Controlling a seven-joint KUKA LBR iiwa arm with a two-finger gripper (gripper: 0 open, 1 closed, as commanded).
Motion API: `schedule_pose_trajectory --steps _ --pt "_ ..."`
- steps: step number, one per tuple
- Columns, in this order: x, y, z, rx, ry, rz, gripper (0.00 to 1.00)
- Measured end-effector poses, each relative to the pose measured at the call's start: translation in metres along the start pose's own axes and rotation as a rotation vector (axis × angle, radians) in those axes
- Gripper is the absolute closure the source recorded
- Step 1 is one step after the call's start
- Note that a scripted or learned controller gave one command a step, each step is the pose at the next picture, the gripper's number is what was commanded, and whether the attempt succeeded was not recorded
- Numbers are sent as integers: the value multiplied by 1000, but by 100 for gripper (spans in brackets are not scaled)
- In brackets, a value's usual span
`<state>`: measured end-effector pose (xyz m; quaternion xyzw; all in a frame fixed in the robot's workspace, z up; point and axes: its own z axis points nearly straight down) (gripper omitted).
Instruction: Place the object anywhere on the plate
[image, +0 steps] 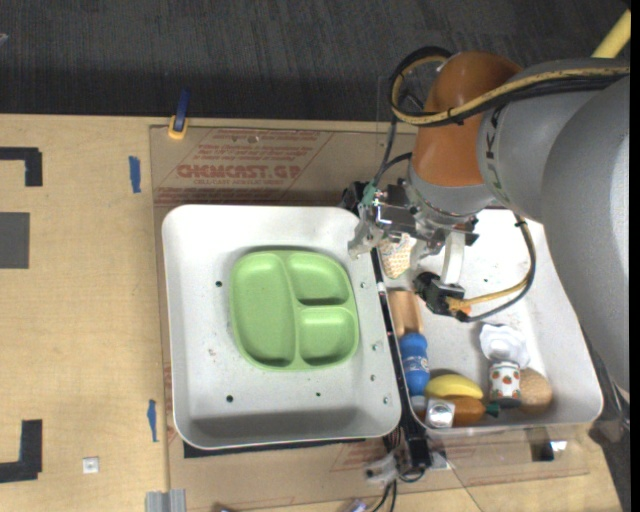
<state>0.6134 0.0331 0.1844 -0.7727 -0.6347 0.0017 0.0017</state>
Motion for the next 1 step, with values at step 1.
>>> schedule_pose_trajectory --steps 1 --pt "0 0 0 0 0 0 0"
